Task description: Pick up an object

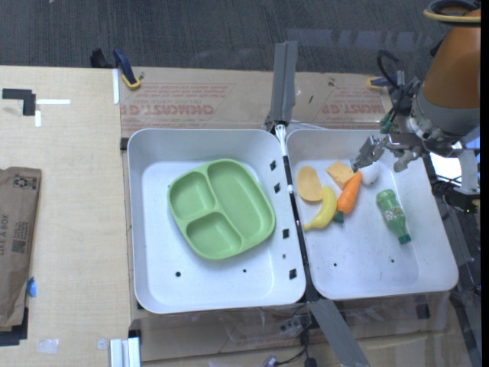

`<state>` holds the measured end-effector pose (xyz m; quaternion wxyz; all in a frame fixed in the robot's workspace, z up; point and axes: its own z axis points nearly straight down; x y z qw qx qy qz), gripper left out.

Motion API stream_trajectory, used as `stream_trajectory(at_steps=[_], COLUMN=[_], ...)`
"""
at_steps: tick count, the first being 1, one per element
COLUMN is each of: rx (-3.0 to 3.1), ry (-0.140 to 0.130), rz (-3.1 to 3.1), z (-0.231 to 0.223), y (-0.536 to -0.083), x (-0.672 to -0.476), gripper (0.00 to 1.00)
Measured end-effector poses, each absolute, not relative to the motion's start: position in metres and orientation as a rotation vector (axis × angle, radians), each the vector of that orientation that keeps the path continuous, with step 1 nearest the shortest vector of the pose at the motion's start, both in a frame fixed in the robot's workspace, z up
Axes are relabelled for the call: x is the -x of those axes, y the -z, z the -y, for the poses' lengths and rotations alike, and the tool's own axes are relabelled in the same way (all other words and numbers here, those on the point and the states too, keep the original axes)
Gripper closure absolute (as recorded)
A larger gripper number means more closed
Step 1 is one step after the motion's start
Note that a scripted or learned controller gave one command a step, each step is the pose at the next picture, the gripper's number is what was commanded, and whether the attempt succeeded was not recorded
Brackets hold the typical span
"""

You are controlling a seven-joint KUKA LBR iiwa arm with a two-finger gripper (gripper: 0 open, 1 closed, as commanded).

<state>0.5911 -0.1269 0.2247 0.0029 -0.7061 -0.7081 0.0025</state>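
Note:
The right bin (pixel 428 274) holds a banana (pixel 323 209), an orange carrot (pixel 348 193), a round tan piece (pixel 309 183), a yellow wedge (pixel 338 173), a small white object (pixel 370 176) and a green bottle (pixel 393 215). My gripper (pixel 382 154) hangs over the bin's far right part, just above the white object and the carrot's top. Its fingers are spread, with nothing between them. The orange band of the arm (pixel 454 63) rises at the far right.
A green three-compartment plate (pixel 221 207) lies in the left bin (pixel 153 274). A metal divider (pixel 283 90) stands between the bins at the back. A brown paper bag (pixel 17 243) lies on the bench at far left.

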Motion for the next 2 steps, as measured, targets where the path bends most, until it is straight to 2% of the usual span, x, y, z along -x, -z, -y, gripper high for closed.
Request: stream_trajectory(at_steps=[1,2], rx=[2.101,2.102], ry=[-0.002,-0.005], rz=[2.333,2.328], z=[0.1482,0.15], y=[-0.0901,-0.0968], x=[-0.6092,-0.6088], gripper=[0.0,1.0])
